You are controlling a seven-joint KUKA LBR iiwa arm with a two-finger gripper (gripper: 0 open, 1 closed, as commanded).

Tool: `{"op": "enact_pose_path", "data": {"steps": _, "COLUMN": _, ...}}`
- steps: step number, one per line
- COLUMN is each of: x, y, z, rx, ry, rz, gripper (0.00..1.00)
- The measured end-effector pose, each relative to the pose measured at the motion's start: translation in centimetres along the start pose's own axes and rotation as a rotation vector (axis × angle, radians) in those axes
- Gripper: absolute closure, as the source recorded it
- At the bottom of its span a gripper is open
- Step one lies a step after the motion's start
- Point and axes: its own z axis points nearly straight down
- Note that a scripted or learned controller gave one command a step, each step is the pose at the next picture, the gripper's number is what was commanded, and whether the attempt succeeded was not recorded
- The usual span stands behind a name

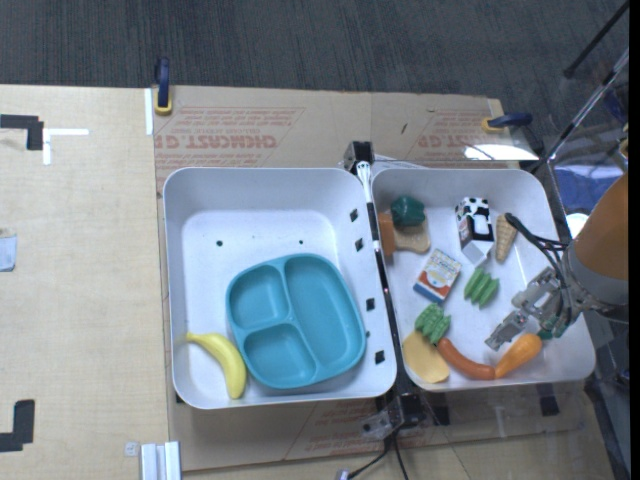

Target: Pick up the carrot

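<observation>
The jaws point(522, 326) are seen low in the right bin point(560, 218); how wide they stand cannot be told. The smooth, tapered orange carrot point(517, 355) lies touching just beneath them, beside a curved sausage point(464, 359).

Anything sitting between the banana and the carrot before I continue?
Yes, in the camera view: between banana and carrot lie the teal divided plate, the bins' walls, a yellow chip and a sausage.

Orange carrot point(517, 355), yellow banana point(225, 360), teal plate point(296, 321)
</observation>
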Motion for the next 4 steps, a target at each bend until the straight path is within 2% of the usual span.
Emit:
{"op": "enact_pose_path", "data": {"steps": 1, "x": -0.2, "y": 0.2, "z": -1.0, "rx": -0.003, "ry": -0.006, "rz": 0.002, "gripper": 1.00}}
{"op": "enact_pose_path", "data": {"steps": 2, "x": -0.2, "y": 0.2, "z": -1.0, "rx": -0.003, "ry": -0.006, "rz": 0.002, "gripper": 0.00}}
{"op": "enact_pose_path", "data": {"steps": 3, "x": -0.3, "y": -0.7, "z": 0.9, "rx": 0.002, "ry": 0.005, "rz": -0.187, "gripper": 0.00}}
{"op": "enact_pose_path", "data": {"steps": 4, "x": -0.6, "y": -0.5, "z": -0.1, "rx": -0.001, "ry": -0.001, "rz": -0.184, "gripper": 1.00}}
